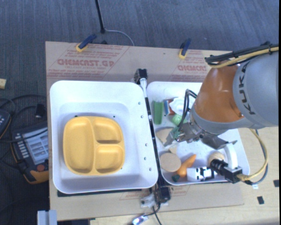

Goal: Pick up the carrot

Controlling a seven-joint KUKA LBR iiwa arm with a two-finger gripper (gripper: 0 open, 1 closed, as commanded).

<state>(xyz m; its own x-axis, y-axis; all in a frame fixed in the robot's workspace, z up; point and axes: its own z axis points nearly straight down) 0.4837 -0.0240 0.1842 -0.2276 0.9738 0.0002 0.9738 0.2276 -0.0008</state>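
The carrot (187, 163) is a small orange piece lying at a slant near the front of the right bin (242, 159), between a round tan disc (169, 162) and a white bottle (201, 173). My gripper (177, 136) hangs over the middle of the right bin, a little behind and to the left of the carrot and apart from it. The grey and orange wrist above covers much of the bin's right half. Nothing can be seen held in the gripper.
A green cylinder (157, 112) and white and green items (177, 108) lie at the back of the right bin. A tan round piece (217, 157) sits by the bottle. The left bin (61, 102) holds a yellow compartment plate (93, 144).
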